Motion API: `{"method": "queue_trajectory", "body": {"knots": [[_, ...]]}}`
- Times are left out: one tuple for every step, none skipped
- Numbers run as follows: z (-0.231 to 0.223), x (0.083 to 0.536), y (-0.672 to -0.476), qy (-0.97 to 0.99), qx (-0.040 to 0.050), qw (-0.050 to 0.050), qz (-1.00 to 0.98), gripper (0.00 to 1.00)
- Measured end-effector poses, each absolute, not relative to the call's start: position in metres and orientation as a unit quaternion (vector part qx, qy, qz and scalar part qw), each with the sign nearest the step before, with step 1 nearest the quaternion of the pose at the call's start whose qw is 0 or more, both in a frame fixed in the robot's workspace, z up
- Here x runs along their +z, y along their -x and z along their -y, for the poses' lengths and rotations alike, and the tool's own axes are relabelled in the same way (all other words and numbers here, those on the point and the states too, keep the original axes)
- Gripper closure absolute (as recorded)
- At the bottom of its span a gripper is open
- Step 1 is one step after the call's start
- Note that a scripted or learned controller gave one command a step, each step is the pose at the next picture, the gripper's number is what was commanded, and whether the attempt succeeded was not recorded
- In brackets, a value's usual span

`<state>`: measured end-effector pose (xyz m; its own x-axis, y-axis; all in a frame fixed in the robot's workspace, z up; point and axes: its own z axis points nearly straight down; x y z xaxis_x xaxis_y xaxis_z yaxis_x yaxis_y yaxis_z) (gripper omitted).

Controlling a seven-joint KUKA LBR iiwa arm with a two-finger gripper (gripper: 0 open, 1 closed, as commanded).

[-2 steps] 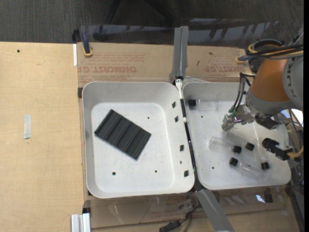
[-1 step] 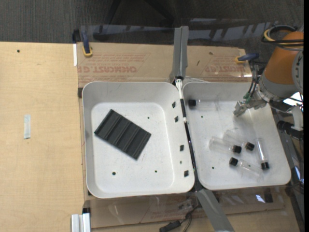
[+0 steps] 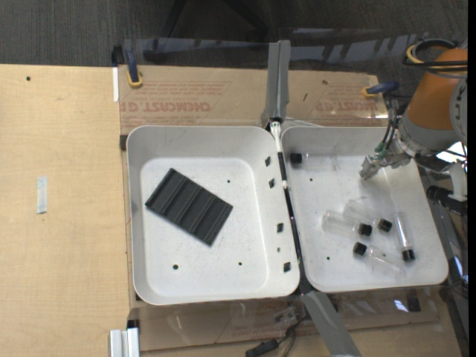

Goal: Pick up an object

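A cardboard-covered bench (image 3: 67, 199) stood on grey carpet (image 3: 59, 13); beside the gripper (image 3: 370, 168), its state unclear, clear vials (image 3: 364, 229) lay in the right bin (image 3: 312, 274), a ribbed black panel (image 3: 189, 206) in the left bin (image 3: 137, 274)

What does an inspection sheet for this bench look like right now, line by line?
Surface: two white bins side by side, left bin, right bin, on a cardboard sheet.
Job's things: clear vials with black caps in the right bin; black ribbed slab in the left bin.
Clutter: loose black cap in the right bin.
Grippers: gripper over the right bin's far side, holding nothing seen.
Cables: black loop above the arm.
Surroundings: clamps on the cardboard; carpet beyond.
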<state>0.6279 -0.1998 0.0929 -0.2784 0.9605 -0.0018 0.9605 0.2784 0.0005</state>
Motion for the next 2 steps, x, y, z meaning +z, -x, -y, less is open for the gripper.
{"method": "queue_trajectory", "body": {"knots": [[0.1998, 0.0929, -0.6279, -0.601, -0.0003, 0.001, -0.799, 0.0], [0.1998, 0.0929, -0.6279, -0.601, -0.0003, 0.001, -0.799, 0.0]]}}
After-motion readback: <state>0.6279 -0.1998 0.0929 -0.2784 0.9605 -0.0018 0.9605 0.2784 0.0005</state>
